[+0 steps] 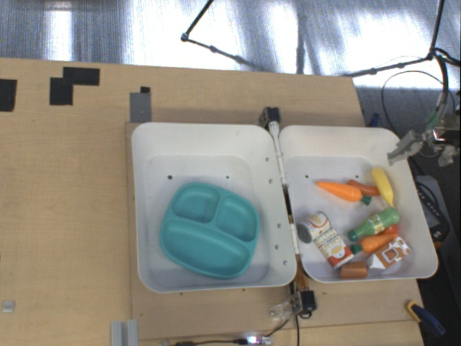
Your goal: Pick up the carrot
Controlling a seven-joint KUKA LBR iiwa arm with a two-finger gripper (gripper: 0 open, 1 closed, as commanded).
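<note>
Single camera, fixed above bench [65, 215], looks down at slant. Far edge of bench toward 12 o'clock, near edge toward 6 o'clock. View is wide, not close: both white bins fit whole inside frame, with bare bench around. Left bin [148, 193] sits little left of centre, right bin [410, 193] toward 3 o'clock, touching side by side. Grey floor [288, 20] visible beyond bench at 12 o'clock. Bench fills 9 o'clock side. No second view, so no shared part to compare.
</note>
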